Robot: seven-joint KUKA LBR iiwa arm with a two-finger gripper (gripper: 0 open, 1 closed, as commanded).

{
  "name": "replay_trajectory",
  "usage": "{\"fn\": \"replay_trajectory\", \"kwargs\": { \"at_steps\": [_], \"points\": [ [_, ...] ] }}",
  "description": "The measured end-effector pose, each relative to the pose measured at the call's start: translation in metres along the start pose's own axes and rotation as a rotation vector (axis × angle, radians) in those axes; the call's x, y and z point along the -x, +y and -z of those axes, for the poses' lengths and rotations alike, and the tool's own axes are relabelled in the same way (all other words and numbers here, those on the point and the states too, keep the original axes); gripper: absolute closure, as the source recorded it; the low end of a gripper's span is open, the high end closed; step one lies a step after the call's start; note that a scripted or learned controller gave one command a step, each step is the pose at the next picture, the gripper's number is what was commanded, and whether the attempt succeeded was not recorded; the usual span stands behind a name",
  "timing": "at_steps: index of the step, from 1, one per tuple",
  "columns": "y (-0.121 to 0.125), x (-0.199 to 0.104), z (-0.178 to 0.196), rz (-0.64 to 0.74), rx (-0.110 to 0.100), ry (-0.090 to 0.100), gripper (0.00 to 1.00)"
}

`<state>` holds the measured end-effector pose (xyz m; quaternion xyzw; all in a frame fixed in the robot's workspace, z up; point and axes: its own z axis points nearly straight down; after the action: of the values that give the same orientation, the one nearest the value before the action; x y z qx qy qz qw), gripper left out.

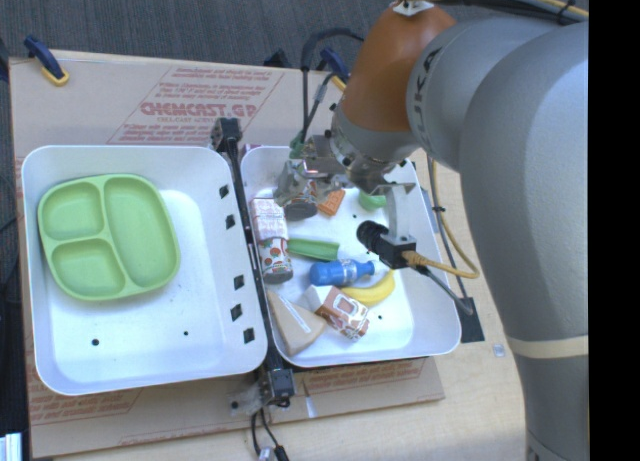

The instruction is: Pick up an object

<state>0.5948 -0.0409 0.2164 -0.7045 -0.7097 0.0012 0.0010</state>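
White plastic right bin [432,321] holds the clutter — can [271,239], blue bottle [340,272], banana [372,291]. The gripper [300,184] hangs low at its back; its grip I cannot tell. Judged: reaching stage — next, a clean descent onto one item.

Brown cardboard-covered bench [130,99] lying under two white bins, left bin [130,359] sitting well left of the fingers, right bin [425,324] lying just beneath them, sides touching

Pale green divided plate [108,237], white bins [60,369], blue bottle [338,273], yellow banana [372,292], orange-banded grey arm [480,79].
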Motion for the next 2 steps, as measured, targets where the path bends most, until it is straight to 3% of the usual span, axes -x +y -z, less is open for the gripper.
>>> {"fn": "replay_trajectory", "kwargs": {
  "at_steps": [1,2],
  "points": [
    [-0.0755,0.0229,0.0232,-0.002,0.000,0.000,1.00],
    [-0.0750,0.0226,0.0332,0.003,-0.001,0.000,1.00]
  ]
}}
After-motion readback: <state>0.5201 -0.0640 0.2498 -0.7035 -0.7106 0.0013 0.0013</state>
